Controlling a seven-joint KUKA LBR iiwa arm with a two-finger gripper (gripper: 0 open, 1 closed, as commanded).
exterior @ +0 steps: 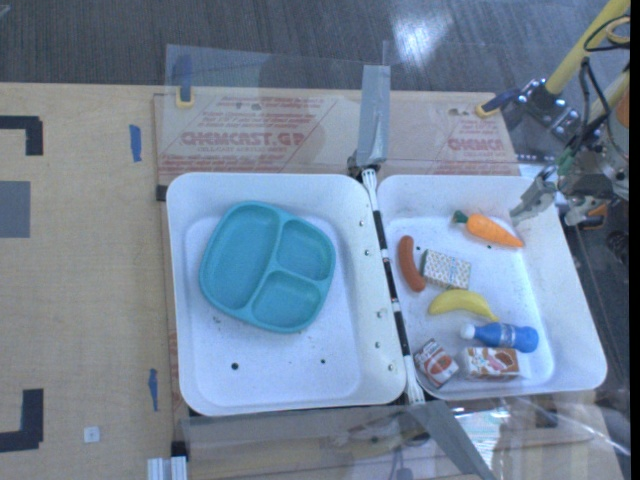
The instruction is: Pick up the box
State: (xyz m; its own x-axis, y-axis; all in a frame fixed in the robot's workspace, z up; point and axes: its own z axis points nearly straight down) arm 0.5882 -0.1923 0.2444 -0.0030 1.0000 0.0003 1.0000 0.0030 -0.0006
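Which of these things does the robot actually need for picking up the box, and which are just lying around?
For the job: box; gripper.
Just lying about: carrot; sausage; banana; blue bottle; red packet; orange packet; teal plate.

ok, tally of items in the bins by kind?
Toy food: 3, carrot, sausage, banana
Cartons or boxes: 3, at
Bottle: 1
Divided teal plate: 1
Total: 8
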